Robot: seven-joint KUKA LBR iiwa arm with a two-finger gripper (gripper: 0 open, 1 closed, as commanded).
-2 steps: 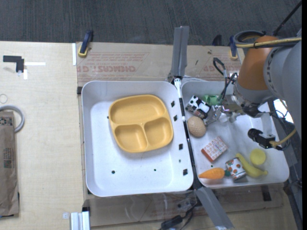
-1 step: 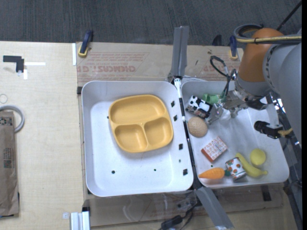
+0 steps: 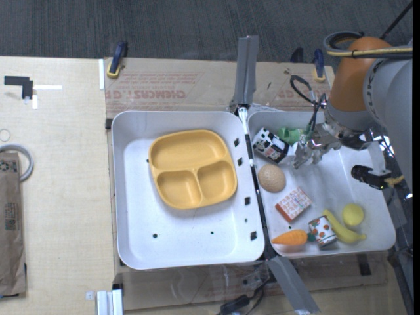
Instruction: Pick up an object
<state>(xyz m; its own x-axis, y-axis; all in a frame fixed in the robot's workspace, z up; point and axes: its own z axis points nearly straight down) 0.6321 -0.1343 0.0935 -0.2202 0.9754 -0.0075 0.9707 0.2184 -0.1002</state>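
My gripper [image 3: 303, 156] hangs low in the right bin [image 3: 377, 231], near its back left part. Just left of it lies a black-and-white cow-patterned toy [image 3: 270, 146], and a green thing [image 3: 289, 134] sits behind it. A tan egg-shaped object [image 3: 272, 178] lies below and left of the fingertips. Toward the front sit an orange-red box [image 3: 293, 204], a carrot [image 3: 290, 238], a small printed can [image 3: 321, 231], a banana [image 3: 345, 228] and a yellow ball [image 3: 353, 214]. Nothing shows between the fingers.
The left bin [image 3: 131, 195] holds a yellow three-compartment plate [image 3: 193, 168]. A grey divider post [image 3: 247, 71] rises between the bins at the back. Cardboard [image 3: 170, 87] lies behind the bins, and a brown bag [image 3: 10, 222] sits at the far left.
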